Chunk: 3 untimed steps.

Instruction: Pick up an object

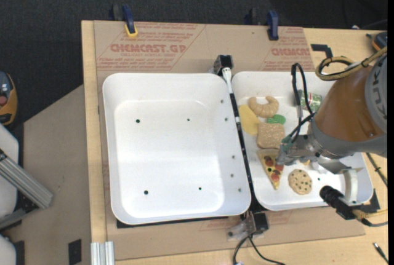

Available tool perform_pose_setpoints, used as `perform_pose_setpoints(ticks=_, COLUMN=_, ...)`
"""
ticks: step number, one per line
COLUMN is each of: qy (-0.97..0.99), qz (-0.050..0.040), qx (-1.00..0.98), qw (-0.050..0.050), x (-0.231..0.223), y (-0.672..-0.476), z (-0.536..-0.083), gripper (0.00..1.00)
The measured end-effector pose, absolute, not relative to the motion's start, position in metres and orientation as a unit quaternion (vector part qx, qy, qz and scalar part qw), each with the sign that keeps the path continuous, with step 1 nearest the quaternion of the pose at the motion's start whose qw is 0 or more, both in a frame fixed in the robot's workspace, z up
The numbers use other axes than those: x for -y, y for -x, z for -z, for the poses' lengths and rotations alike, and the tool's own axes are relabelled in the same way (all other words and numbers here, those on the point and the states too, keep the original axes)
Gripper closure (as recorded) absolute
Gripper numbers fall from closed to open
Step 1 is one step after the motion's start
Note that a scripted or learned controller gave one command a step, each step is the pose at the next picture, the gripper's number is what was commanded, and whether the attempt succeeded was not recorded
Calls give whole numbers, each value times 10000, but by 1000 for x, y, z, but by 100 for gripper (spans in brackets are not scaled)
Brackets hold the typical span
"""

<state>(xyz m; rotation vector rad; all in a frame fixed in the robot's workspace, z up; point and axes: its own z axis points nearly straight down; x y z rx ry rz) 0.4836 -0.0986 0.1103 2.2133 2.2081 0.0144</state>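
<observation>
With its opening impossible to judge, the pincer [288, 154] hangs low beside the pizza slice [271, 169], just below the brown cracker [270, 134], so centring squarely over one toy before closing seems wise.

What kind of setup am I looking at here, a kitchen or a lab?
Most likely a robotics lab bench: two white bins sit on a clamped board, toy food like a pizza slice fills the right bin, and cables trail around.

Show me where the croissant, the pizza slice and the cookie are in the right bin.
croissant [263, 105]: camera view, middle of its curved body.
pizza slice [271, 169]: camera view, centre of the topping.
cookie [300, 181]: camera view, centre of its top face.
</observation>
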Motion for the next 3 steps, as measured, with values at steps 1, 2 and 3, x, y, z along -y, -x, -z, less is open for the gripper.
perform_pose_setpoints(ticks=1, qy=-7044, qz=-53, qx=-7098, qw=75, x=77, y=-603, z=-191, gripper=100)
perform_pose_setpoints(ticks=2, qy=-7035, qz=-51, qx=-7106, qw=43, x=-5, y=-664, z=-255, gripper=100)
perform_pose_setpoints(ticks=3, qy=-7045, qz=-22, qx=-7097, qw=11, x=-81, y=-667, z=-253, gripper=100)
